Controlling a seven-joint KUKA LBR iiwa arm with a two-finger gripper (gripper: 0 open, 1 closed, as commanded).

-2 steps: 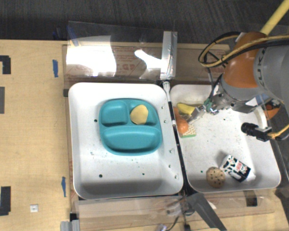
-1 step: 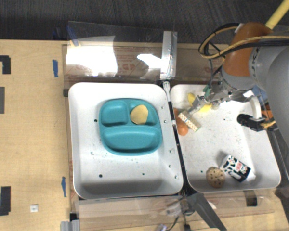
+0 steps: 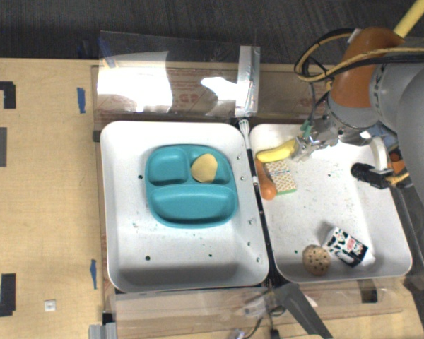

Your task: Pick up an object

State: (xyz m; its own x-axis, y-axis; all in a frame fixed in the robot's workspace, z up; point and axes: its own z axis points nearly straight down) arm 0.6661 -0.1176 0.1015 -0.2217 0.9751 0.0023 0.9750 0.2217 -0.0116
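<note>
The claw point(image 3: 305, 145), grip state unclear, sits at the banana's point(image 3: 276, 152) three o'clock end. Judging from that, closing so far off-centre could let it slip free.

Two bins sit side by side on my table point(image 3: 35, 210). In the left bin point(image 3: 120, 253) lies a divided tray point(image 3: 187, 203), with a round lump point(image 3: 204, 167) in its back right compartment. My hand point(image 3: 307, 145) is at the right bin's point(image 3: 381, 232) back left corner, just beside a banana point(image 3: 276, 152). A carrot point(image 3: 268, 184) and a waffle piece point(image 3: 286, 180) lie just before the banana. Near the front edge, a cookie point(image 3: 316, 258) lies left of a small carton point(image 3: 348, 247).
</note>
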